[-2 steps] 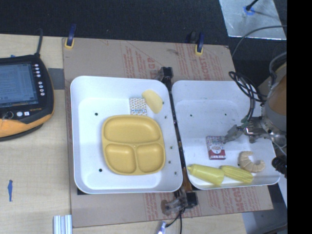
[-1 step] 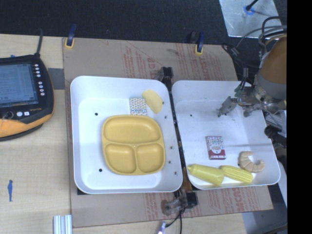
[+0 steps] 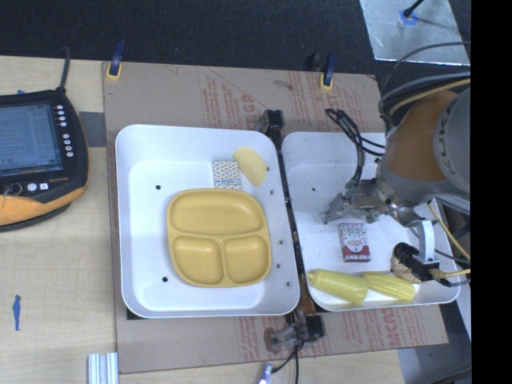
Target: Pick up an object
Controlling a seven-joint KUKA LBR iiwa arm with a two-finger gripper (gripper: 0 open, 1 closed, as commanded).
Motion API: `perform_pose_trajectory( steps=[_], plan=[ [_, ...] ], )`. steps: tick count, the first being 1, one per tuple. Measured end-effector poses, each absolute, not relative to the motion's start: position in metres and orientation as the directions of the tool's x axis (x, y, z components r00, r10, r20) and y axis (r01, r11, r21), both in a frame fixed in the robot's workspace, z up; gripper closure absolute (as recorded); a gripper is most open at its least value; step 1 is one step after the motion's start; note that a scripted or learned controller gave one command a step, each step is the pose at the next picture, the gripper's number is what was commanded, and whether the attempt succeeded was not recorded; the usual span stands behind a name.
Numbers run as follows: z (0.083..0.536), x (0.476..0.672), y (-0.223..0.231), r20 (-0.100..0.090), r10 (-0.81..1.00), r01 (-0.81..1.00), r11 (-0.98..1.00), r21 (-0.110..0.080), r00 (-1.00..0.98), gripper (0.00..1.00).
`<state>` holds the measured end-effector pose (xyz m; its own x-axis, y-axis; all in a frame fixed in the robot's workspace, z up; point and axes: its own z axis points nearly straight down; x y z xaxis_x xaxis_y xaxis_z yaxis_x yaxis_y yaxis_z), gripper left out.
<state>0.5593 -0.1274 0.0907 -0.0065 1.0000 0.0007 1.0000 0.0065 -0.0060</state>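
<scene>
The grey arm with its orange band comes in from three o'clock, and its two-finger gripper (image 3: 346,208) hangs low over the middle of the right white bin (image 3: 316,160); whether the jaws are spread or pressed together cannot be told from this angle, and nothing shows between them. Just below the gripper, toward six o'clock, a small red and white carton (image 3: 354,242) lies flat on the bin floor. Along the bin's six o'clock edge lie a smooth yellow plastic banana (image 3: 337,286) and, at its right end, a yellow toy corn cob (image 3: 391,286). In the left white bin (image 3: 144,206), a yellow three-compartment plastic plate (image 3: 218,236) sits centrally, with a small patterned white packet (image 3: 226,174) and a pale yellow wedge (image 3: 250,165) at its twelve o'clock side. A handheld control pendant with a screen (image 3: 34,157) rests on the bench at nine o'clock.
</scene>
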Motion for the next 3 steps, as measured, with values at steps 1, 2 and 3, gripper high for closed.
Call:
perform_pose_trajectory(
  steps=[1,2,3],
  plan=[
    [0.091,0.523,-0.141,-0.001,1.0,1.0,0.006,-0.005,-0.006,0.0],
    [0.092,0.61,-0.187,0.0,1.0,1.0,0.004,0.0,-0.004,0.0],
    [0.091,0.558,-0.12,0.001,1.0,1.0,0.007,-0.005,-0.007,0.0]
  ],
)
